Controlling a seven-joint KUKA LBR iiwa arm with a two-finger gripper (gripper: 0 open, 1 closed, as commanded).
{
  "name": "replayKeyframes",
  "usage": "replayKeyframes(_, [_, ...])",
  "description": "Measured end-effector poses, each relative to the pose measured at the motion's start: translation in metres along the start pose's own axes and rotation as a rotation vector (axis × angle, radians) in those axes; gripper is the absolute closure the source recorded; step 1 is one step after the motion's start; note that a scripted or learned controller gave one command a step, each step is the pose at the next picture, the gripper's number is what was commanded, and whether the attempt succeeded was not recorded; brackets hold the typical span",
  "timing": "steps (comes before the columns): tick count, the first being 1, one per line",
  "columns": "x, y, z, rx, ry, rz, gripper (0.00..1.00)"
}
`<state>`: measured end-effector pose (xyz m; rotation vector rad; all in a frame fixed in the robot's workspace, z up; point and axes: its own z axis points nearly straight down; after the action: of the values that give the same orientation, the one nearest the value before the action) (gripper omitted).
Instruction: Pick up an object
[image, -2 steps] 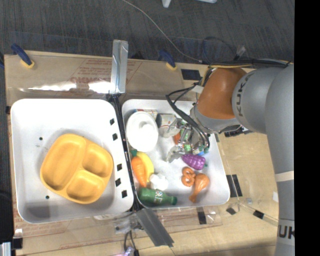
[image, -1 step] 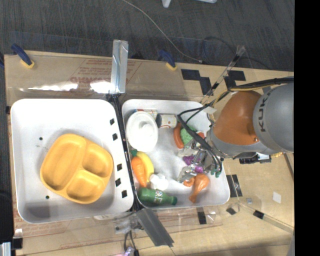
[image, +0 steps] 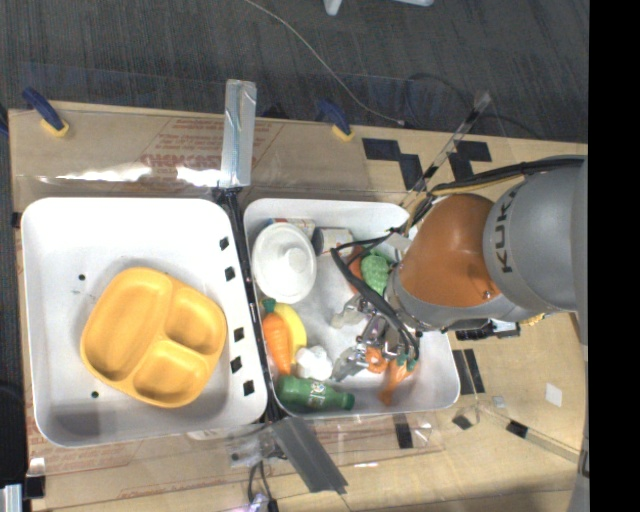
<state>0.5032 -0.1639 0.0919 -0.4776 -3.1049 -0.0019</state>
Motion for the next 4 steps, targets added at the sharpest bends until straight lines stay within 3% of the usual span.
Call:
replayKeyframes(1, [0.015, -0.023, -0.003, -0.001, -0.014, -0.087, 0.0])
replayKeyframes(2, [0.014, -0.021, -0.013, 0.0, -0.014, -0.096, 1.0])
replayKeyframes(3, [-0.014, -0.023, -0.15, 0.002, -0.013, -0.083, 1.0])
replayKeyframes(4, [-0.032, 0.061, -0.102, 0.001, 0.002, 0.154, 1.0])
